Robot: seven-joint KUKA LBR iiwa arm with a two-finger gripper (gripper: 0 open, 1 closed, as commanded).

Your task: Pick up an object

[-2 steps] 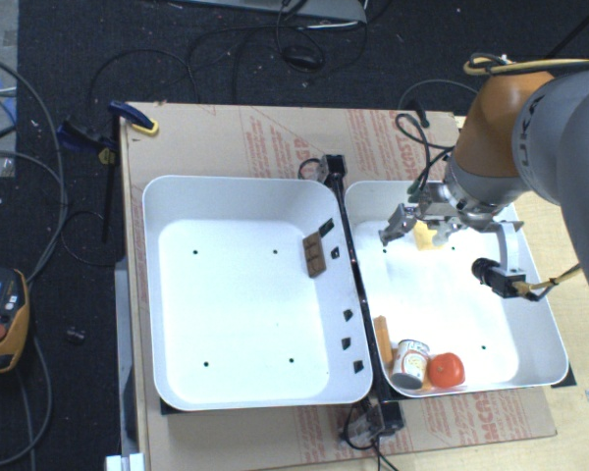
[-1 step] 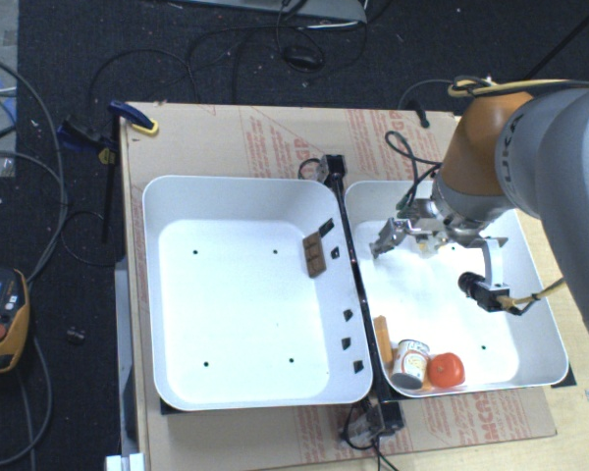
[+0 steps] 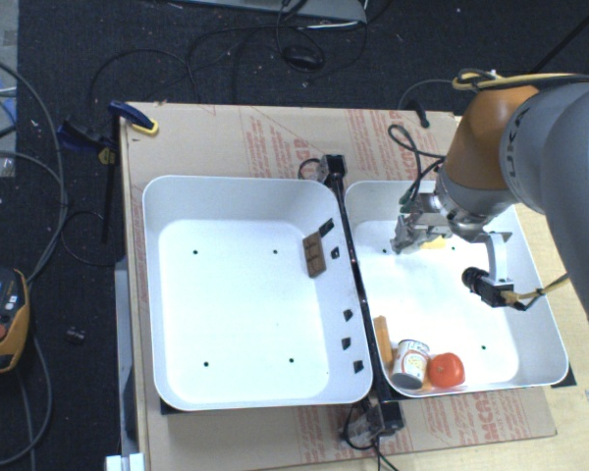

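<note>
Tomato, can in right bin | left bin: brown block, perhaps

- The gripper hangs in the upper part of the right bin, with open white floor below and left of its jaws.
- Well below the jaws, a can, a red ball and an orange stick crowd the near corner.
- A black fitting juts just right of the jaws.
- Far left of them, beyond the divider, the left bin lies open, apart from a brown block on its right wall.
</note>
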